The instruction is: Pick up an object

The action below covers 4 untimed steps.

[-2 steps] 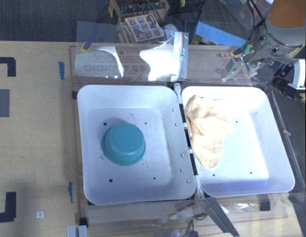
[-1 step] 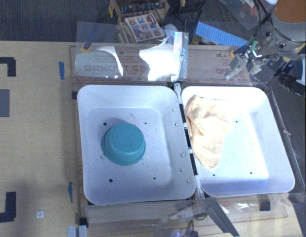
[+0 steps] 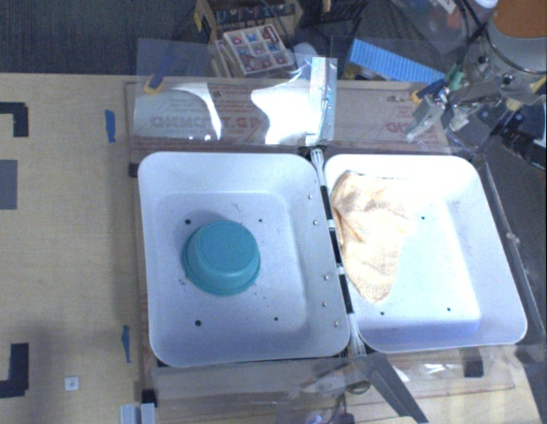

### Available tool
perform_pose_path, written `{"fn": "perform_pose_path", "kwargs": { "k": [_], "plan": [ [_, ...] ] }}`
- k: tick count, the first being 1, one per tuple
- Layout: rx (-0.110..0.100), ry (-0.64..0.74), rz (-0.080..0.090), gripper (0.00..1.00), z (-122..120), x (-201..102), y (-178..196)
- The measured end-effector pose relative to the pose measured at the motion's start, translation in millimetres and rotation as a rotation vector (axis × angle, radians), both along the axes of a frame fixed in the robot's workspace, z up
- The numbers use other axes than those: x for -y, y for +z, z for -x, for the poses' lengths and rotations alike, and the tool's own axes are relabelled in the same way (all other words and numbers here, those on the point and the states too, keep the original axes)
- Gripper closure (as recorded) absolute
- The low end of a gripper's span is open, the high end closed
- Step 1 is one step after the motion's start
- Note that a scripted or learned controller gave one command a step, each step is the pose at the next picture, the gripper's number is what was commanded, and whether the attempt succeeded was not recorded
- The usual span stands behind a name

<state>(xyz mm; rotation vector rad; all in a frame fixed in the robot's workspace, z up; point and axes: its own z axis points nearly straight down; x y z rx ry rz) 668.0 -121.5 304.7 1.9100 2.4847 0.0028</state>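
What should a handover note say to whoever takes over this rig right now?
Claw: raised beyond the far edge of the right bin, holding nothing that can be seen; whether it is open or shut cannot be told.
Things: a teal bowl sits upside down in the left bin. A crumpled cream cloth lies in the right bin against its left wall.
Done: nothing picked up yet.
Left: choose the bowl or the cloth, descend, grasp, lift.

A light wooden bench [image 3: 52,263] carries black tape marks [image 3: 15,118] and small blue tape strips [image 3: 110,125]. Behind it lies dark grey carpet [image 3: 79,16], cluttered with a box of printed cards [image 3: 251,47], a blue ribbed block [image 3: 392,63] and loose cables [image 3: 472,16].
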Motion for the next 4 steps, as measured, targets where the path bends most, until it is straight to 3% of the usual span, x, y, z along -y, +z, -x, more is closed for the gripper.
{"fn": "perform_pose_path", "kwargs": {
  "k": [1, 2, 3, 4],
  "plan": [
    [-0.005, 0.084, -0.002, 0.00, 2.3, 17.5, -75.3],
    [-0.006, -0.025, -0.003, 0.00, 76.1, -121.6, -119.8],
    [-0.003, -0.024, -0.002, 0.00, 44.2, -73.7, -119.2],
    [-0.002, 0.043, -0.002, 0.00, 32.7, -79.1, -119.0]
  ]
}}
